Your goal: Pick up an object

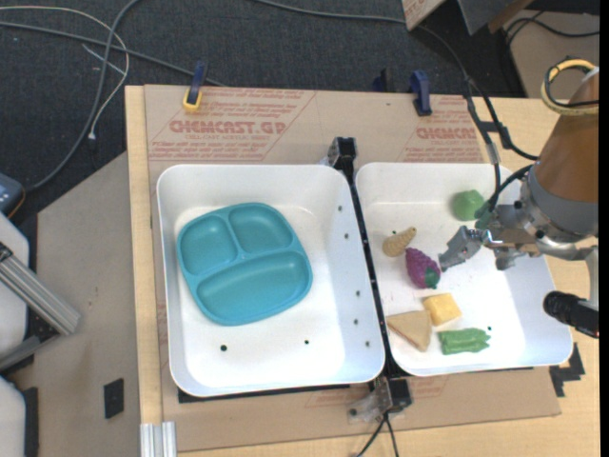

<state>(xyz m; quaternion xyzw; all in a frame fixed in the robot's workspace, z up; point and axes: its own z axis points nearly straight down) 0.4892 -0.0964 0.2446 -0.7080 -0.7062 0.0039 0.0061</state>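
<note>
We are hovering the claw (pixel 455 252) just beside the purple toy (pixel 422 267) (finger state: cannot tell); centering over it before descending seems best.

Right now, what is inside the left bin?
The left bin holds a teal divided plate lying flat; its three compartments look bare. Whatever bin floor lies under the plate is covered.

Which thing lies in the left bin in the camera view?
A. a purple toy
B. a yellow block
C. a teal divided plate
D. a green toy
C: the teal divided plate lies alone in the left bin, while the purple toy, the yellow block and the green toys are in the right bin.
</note>
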